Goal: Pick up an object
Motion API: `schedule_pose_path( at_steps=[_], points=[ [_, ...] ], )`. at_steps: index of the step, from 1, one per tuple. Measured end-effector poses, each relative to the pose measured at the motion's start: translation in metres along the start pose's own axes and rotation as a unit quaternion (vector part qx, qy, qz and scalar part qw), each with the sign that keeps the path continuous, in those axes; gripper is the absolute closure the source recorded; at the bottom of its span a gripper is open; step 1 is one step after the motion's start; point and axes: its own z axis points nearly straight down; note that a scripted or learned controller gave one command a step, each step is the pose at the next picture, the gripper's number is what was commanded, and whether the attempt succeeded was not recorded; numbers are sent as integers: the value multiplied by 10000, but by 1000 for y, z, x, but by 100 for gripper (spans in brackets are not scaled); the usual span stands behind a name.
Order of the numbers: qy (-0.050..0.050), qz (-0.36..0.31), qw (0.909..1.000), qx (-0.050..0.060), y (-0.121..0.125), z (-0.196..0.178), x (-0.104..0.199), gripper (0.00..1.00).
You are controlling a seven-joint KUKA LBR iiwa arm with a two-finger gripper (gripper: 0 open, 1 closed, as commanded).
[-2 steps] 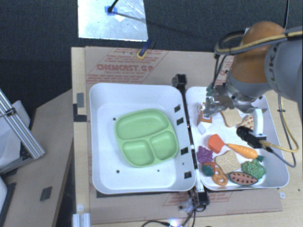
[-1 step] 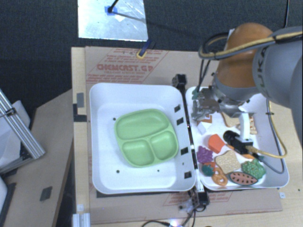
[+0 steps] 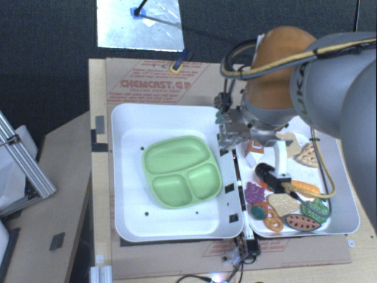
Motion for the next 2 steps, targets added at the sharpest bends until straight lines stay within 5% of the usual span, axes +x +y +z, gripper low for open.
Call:
schedule_pose_path(
  at_steps=[2],
  points=[
    [-6,25,10000,5,-10,17,10,100]
  ],
)
